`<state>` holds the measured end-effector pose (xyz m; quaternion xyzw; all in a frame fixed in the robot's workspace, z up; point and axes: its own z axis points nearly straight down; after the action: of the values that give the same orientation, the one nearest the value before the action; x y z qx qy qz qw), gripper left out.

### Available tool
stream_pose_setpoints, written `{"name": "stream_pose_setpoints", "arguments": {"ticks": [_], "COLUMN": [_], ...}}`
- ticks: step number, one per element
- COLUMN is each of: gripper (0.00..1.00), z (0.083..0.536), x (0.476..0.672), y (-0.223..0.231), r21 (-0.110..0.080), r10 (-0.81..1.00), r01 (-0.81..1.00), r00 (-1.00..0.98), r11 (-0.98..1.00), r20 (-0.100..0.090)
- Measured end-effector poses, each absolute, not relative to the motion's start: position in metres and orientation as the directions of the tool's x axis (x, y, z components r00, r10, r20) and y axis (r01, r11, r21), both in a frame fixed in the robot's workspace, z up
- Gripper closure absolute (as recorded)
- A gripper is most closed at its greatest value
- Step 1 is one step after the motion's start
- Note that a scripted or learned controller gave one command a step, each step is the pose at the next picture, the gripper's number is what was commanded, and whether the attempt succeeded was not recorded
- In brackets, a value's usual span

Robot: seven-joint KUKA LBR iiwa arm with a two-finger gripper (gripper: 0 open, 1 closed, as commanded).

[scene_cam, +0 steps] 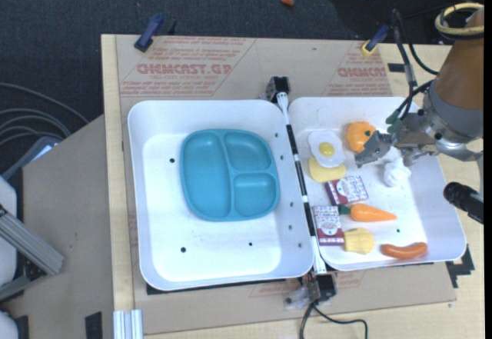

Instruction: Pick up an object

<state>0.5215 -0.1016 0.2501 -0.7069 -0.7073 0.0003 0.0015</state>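
My gripper (383,153) hangs low over the back half of the right bin (453,241), the arm coming in from the right. An orange fruit (358,134) lies just left of it, and a small white object (397,174) sits right under it. Further left are a fried egg (325,147) and a yellow cheese wedge (326,171). Toward the front lie a small carton (347,190), a carrot (371,214), a second carton (328,224), a piece of corn (357,240) and a sausage (403,250). I see nothing held by the gripper.
The left bin (154,199) holds a blue divided plate (229,174). A dark bar (296,176) runs between the two bins. Cardboard (192,61) covers the bench around them, with blue clamps at the back corners.
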Motion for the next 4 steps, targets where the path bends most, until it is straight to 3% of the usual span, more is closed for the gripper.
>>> {"name": "stream_pose_setpoints", "arguments": {"ticks": [1,2,3,4], "gripper": [0.00,0.00,1.00,1.00], "z": [0.140,0.085,0.095,0.214], "x": [0.577,0.646,0.647,0.558], "y": [-0.132,-0.157,-0.157,-0.103], "r21": [-0.003,0.002,0.004,0.000], "r10": [1.000,1.000,1.000,1.000], "r01": [1.000,1.000,1.000,1.000], "r00": [0.001,0.000,-0.001,-0.002], "r11": [-0.001,0.000,0.001,0.002], "r20": [0.001,0.000,0.000,0.001]}}
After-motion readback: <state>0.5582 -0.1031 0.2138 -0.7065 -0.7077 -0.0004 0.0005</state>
